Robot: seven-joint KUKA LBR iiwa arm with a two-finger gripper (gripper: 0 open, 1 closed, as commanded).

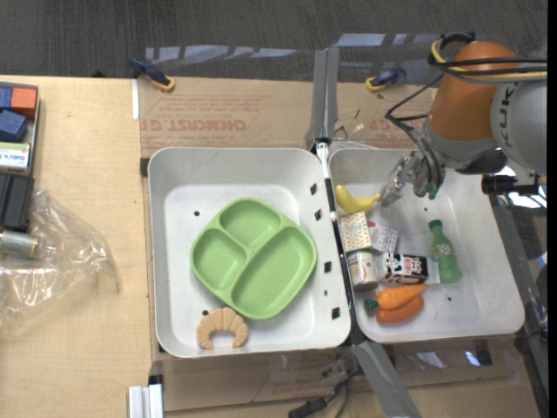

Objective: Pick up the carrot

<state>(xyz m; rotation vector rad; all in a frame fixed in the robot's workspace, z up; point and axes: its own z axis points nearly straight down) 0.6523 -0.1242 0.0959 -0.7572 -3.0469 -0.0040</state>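
Gripper: the gripper hangs over the back of the right bin, its tip low beside the banana; whether it is open or closed I cannot tell, as the tip is small and blurred.
Arm: the arm, grey with an orange band, comes in over the right bin's far right corner, with black and yellow cables looping round it.
Banana: yellow, lying at the right bin's back left, just beside the gripper's tip.
Carrot: the carrot lies near the front edge of the right bin, towards its left side, well apart from the gripper, resting on a red item I cannot name.
Other right-bin things: a patterned packet, a small can and a black-and-white carton crowd along the left wall; a green bottle lies nearer the middle.
Left bin: the left bin holds a green divided plate at its centre and a croissant near its front edge.
Surface: the bins sit on brown cardboard clamped at the bench's back edge; pale wood bench lies to the left.
Bench's left edge: crumpled clear plastic and a box of coloured blocks, cut off by the frame.
Room: dark grey floor lies beyond the bench's back edge.
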